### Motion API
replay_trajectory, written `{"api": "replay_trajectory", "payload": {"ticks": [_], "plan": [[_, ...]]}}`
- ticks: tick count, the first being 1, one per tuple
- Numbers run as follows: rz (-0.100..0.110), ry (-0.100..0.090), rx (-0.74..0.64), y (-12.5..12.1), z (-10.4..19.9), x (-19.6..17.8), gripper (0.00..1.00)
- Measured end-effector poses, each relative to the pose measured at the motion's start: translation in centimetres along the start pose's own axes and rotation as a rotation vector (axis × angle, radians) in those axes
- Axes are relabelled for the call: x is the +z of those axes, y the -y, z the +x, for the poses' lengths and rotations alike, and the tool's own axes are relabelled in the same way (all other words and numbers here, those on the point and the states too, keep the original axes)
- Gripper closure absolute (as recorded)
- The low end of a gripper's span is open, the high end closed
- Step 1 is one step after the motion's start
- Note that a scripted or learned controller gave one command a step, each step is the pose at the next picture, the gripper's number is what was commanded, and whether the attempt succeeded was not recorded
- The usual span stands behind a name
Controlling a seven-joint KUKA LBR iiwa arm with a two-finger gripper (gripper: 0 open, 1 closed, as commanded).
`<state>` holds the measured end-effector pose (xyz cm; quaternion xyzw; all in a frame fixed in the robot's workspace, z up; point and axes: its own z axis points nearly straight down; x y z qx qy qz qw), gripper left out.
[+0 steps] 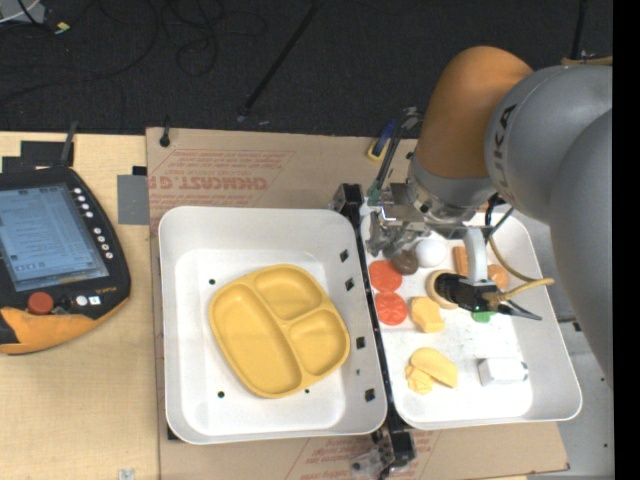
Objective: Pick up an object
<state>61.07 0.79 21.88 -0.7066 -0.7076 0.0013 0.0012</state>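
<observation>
End effector [390,236] sits low over the far left corner of the right bin [560,398], close against the wall shared with the left bin [170,268]. Cannot tell how wide it stands; the wrist hides it from above. Nothing can be seen held.

Nearest pick candidate: small brown piece [405,262], just below the end effector on the near side; contact cannot be judged. White ball [432,252] lies just beside the brown piece, to its right.

Along the shared wall, moving nearer: upper red disc [385,275], then lower red disc [392,309], both close to the wall, so little room on that side. Yellow chunk [427,315] is just right of the lower disc. Yellow wedge pile [432,370] sits near the front, and white block [500,371] lies apart from it, with bare bin floor around both.

Arm [540,138] covers the right bin's far right part.

Left bin holds one yellow divided plate [280,328], set at an angle, with open floor on all sides.

A teach pendant [55,258] rests on the bench [130,388], well left of the bins.
</observation>
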Motion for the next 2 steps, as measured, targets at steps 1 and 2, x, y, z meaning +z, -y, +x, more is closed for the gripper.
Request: {"api": "replay_trajectory", "payload": {"ticks": [1,2], "plan": [[-0.002,-0.001,0.001,-0.5,1.0,-1.1,1.00],[0.001,0.000,0.007,1.2,1.0,-0.7,1.00]]}}
